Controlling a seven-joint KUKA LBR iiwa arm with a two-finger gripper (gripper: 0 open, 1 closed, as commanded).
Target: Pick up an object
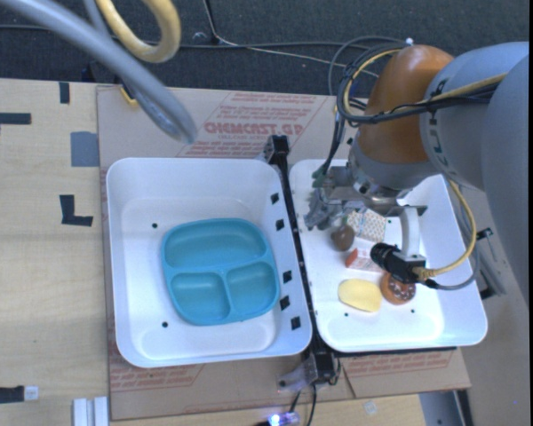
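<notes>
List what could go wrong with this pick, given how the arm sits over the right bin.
1. The items lie crowded under the gripper: a small brown object, a red piece and a checkered packet. The fingers may nudge one aside or catch two.
2. The gripper works close to the right bin wall nearest the left bin, so it could hit that wall.
3. The yellow object looks rounded and may slip.
</notes>
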